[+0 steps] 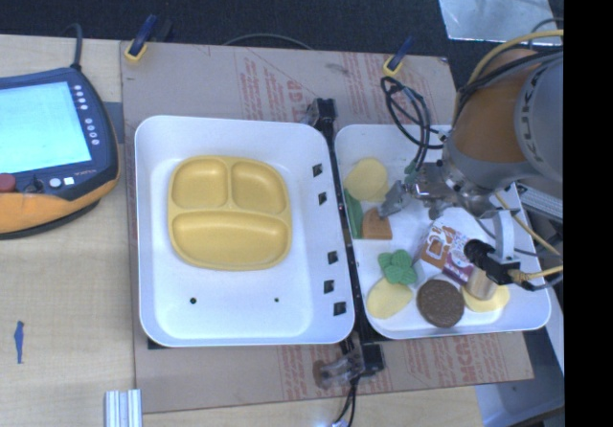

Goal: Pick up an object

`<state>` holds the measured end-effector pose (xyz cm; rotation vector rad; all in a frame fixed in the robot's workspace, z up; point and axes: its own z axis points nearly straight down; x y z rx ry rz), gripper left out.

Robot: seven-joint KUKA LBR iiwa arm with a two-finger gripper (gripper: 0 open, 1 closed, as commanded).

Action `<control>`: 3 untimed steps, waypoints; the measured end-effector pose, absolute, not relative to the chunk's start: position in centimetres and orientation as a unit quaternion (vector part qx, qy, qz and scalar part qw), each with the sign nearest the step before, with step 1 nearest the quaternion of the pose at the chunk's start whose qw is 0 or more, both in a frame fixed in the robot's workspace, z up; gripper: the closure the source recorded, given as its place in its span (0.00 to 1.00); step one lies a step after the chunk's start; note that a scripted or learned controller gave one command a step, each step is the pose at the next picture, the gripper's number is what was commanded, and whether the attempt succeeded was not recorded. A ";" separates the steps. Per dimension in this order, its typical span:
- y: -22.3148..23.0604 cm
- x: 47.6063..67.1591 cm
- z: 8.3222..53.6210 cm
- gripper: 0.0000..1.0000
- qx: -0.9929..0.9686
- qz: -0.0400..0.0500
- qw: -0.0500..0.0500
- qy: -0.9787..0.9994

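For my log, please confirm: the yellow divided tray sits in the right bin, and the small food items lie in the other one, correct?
Not quite: the camera view shows the yellow divided tray in the left bin. The small food items lie in the other one, the right bin.

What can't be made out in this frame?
- gripper: finger state too small and cluttered to read in the camera view.
- right bin: far corner and items there hidden under the arm.
- snack packet: print too small to read.
- brown piece: blurred; contact with the gripper unclear.
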<state>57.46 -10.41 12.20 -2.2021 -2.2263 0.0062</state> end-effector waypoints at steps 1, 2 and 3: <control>-10.2 49.0 9.0 0.00 -0.706 0.003 0.003 -0.708; -9.7 47.5 9.2 0.00 -0.706 0.001 0.001 -0.708; -9.3 47.6 9.2 0.00 -0.706 0.001 0.001 -0.708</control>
